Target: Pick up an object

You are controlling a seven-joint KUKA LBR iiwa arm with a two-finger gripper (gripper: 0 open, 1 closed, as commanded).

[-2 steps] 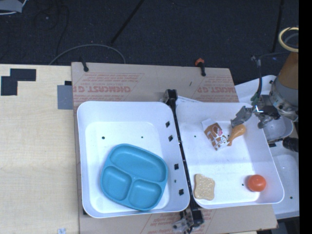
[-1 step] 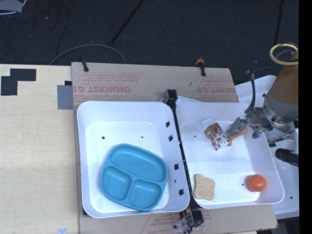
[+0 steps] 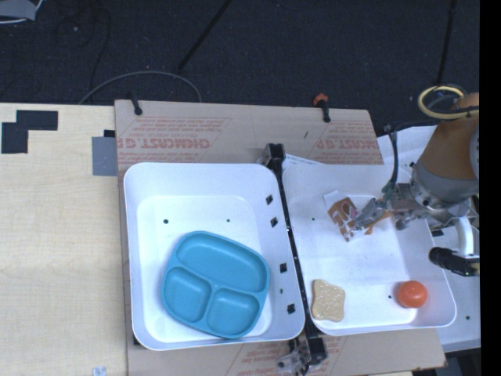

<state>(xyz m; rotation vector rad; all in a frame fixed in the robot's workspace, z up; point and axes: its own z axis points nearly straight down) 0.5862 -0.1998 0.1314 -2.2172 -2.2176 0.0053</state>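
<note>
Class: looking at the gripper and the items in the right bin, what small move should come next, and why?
Probably a short descent and close: the gripper sits right at the brown-and-white packet in the right bin, though whether it already grips is unclear.

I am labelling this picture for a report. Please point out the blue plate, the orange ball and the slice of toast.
blue plate point(image 3: 215, 284): camera view, on the ridge where its three compartments meet.
orange ball point(image 3: 411, 294): camera view, on the middle of its top.
slice of toast point(image 3: 328, 301): camera view, on the middle of its face.
</note>
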